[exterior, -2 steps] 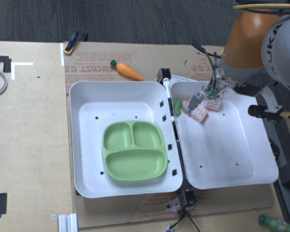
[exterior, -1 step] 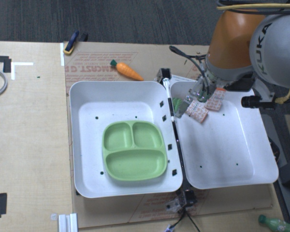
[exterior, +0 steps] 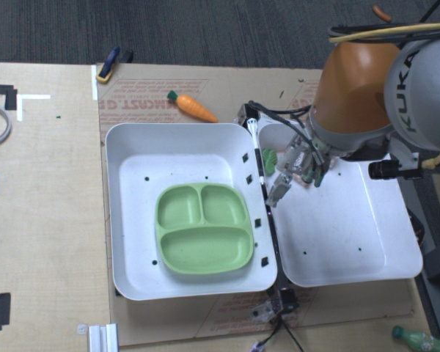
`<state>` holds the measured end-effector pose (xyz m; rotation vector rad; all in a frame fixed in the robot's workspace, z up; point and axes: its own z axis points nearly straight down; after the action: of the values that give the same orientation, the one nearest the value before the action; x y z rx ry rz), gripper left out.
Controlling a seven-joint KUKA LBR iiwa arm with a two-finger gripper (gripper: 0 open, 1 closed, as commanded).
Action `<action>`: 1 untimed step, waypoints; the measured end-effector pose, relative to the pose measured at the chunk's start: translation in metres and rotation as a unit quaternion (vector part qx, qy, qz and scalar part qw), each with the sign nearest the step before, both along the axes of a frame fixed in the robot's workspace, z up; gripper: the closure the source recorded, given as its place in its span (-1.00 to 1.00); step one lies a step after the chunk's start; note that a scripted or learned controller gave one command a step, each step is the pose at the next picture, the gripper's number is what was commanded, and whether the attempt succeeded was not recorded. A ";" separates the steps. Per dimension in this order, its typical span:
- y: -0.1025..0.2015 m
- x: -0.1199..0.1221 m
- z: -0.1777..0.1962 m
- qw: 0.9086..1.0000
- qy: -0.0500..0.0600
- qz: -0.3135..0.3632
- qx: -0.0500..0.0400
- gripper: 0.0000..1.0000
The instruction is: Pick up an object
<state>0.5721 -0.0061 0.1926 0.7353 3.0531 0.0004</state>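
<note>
Green divided plate (exterior: pixel 204 229) is lying in the left bin (exterior: pixel 125 218) while the gripper (exterior: pixel 287 176), finger state unclear, is hovering over the right bin (exterior: pixel 352 233).

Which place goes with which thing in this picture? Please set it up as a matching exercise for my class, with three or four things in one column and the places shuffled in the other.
Things:
1. green plate
2. carrot
3. claw
4. green bottle

Places:
A. on the cardboard, behind the left bin
B. at the bottom right corner, off the bins
C. lying in the left bin
D. over the right bin, near the divide between the bins

Pairs: 1-C, 2-A, 3-D, 4-B
</note>
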 end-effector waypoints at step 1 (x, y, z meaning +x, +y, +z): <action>-0.027 0.045 0.000 0.996 -0.001 0.085 0.000 -1.00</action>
<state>0.6175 -0.0330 0.1925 0.4727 3.1022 0.0008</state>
